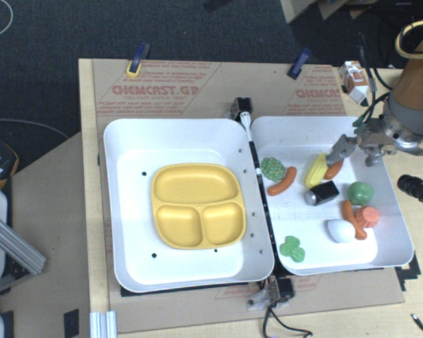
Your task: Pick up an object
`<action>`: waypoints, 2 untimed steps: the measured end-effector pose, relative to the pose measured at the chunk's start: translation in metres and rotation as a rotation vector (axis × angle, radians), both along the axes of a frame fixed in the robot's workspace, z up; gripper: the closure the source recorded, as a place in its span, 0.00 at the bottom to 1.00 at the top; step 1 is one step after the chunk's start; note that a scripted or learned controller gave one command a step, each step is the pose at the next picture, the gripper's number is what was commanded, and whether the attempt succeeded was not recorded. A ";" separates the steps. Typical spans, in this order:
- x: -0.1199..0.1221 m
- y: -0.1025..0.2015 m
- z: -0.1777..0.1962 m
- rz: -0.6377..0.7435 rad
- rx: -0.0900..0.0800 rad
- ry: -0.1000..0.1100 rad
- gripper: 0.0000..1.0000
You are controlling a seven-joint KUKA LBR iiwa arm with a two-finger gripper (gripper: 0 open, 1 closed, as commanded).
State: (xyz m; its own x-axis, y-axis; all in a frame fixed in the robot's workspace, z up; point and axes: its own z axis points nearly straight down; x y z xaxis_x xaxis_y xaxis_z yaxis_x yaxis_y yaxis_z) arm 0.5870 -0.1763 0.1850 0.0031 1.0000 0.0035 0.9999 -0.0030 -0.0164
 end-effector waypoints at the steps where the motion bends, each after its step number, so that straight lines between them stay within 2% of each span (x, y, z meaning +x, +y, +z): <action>1: 0.003 0.000 0.009 0.003 -0.003 -0.015 0.00; 2: -0.007 0.003 -0.039 0.003 -0.002 -0.010 0.00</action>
